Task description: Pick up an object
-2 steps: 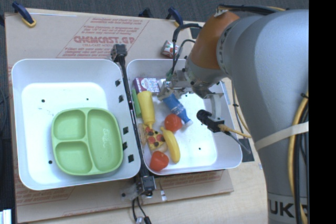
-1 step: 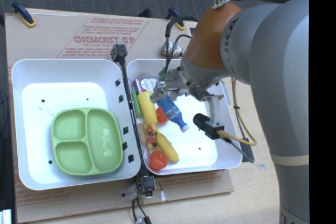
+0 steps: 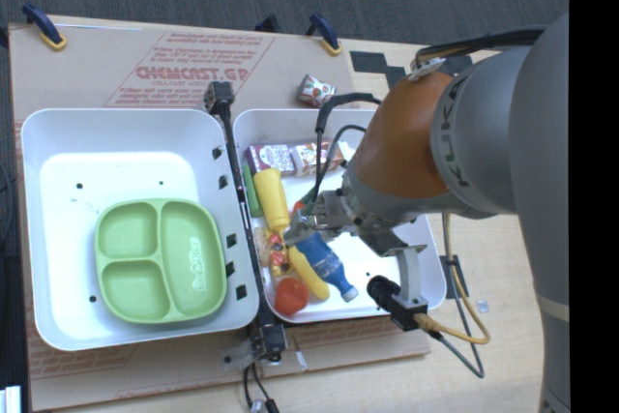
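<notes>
Orange-banded grey arm's gripper (image 3: 308,225) sits low over the blue plastic bottle (image 3: 326,267), at the yellow bottle's (image 3: 273,196) five o'clock; seemingly reaching; grip state indiscernible.

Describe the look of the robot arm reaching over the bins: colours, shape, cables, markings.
The arm is bulky and rounded, with a grey shell and a wide orange band above the wrist. Faint raised lettering shows on the grey. Black cables loop off the wrist, and a yellowish cable trails below it.
</notes>
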Available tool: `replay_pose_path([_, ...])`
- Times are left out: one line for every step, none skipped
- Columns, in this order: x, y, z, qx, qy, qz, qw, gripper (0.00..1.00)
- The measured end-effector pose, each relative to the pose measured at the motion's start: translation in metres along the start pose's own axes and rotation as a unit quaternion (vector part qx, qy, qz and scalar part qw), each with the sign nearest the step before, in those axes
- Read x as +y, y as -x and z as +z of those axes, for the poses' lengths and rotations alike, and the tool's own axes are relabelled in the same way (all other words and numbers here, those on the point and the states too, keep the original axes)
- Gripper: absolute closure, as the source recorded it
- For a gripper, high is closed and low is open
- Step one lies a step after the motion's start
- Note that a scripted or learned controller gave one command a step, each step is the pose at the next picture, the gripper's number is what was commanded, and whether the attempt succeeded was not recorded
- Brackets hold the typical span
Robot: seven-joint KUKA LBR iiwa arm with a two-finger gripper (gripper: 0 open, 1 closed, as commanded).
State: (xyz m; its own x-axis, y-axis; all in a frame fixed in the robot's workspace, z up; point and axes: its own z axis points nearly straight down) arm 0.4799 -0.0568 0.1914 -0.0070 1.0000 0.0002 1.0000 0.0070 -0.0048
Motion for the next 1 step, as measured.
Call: replay_pose_path([0.0011,0.0000,-0.0106,0.000,0.000,-0.002,1.0000,1.00])
